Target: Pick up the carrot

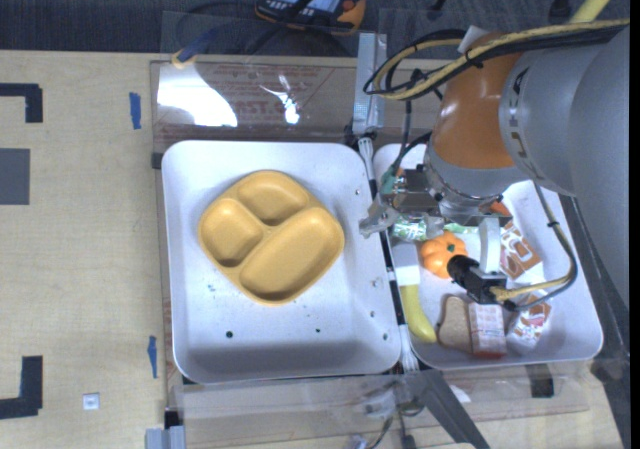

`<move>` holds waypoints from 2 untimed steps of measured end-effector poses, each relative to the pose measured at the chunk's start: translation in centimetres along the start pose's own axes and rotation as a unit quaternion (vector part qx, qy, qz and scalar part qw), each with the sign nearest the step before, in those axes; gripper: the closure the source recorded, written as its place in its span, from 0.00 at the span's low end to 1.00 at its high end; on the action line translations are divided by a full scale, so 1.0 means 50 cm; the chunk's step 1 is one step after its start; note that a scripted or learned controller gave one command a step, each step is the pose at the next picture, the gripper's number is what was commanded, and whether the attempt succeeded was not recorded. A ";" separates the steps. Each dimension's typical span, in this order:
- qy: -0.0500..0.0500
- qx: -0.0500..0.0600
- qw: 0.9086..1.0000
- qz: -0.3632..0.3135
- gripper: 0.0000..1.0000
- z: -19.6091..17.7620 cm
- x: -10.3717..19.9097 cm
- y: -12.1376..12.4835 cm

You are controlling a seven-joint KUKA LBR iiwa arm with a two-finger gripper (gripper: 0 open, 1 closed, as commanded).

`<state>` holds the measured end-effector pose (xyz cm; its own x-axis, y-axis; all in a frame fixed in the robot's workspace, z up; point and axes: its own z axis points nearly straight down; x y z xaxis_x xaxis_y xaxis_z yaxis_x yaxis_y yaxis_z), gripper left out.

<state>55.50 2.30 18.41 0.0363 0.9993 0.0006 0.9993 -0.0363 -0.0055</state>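
In the camera view, we are looking down on the arm (pixel 500 117) reaching over the right bin (pixel 585 332), its gripper (pixel 425 212) hanging low among crowded toy food. We cannot tell the state of the jaws. The carrot is hard to pick out; an orange piece (pixel 440 255) is lying just near of the gripper. The yellow divided plate (pixel 270 235) is sitting in the left bin (pixel 200 337), likely as a drop spot.

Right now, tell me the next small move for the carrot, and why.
Probably shift the tool slightly toward the carrot, the orange, green-topped piece in the right bin, then descend. In the view the tool sits just up-left of it, and a banana lies close beside it.
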 end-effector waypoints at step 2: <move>-0.001 -0.002 0.991 0.132 0.00 -0.233 -0.042 -0.037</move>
<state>53.63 0.24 30.06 0.2972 0.9548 -0.0013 0.9548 -0.2972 -0.0009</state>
